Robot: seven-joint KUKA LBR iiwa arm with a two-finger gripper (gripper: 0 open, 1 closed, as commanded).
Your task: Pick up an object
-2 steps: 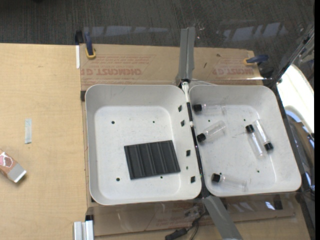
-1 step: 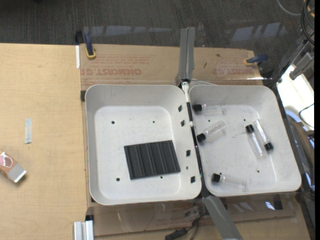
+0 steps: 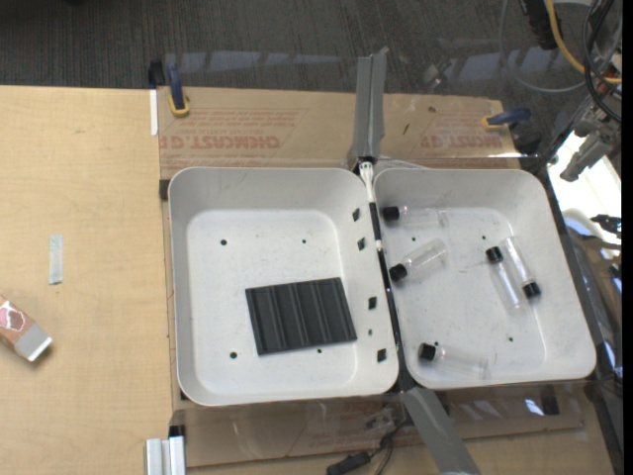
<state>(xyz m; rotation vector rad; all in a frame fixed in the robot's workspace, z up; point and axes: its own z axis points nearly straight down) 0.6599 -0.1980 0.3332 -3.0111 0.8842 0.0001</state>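
A black ribbed rectangular pad (image 3: 301,315) lies flat in the left bin (image 3: 198,265), toward its front. Several clear plastic vials with black caps lie scattered on their sides in the right bin (image 3: 554,265): one near the back left (image 3: 413,213), one by the left wall (image 3: 420,261), two lying side by side at the right (image 3: 508,274), and one at the front (image 3: 453,358). All of them rest apart from each other, except the pair at the right.
Both bins sit on brown cardboard (image 3: 257,132) held by blue clamps (image 3: 178,97). A small red-and-white tube (image 3: 20,330) and a grey strip (image 3: 55,259) lie on the wooden bench at left. Cables and hardware (image 3: 584,28) crowd the top right corner.
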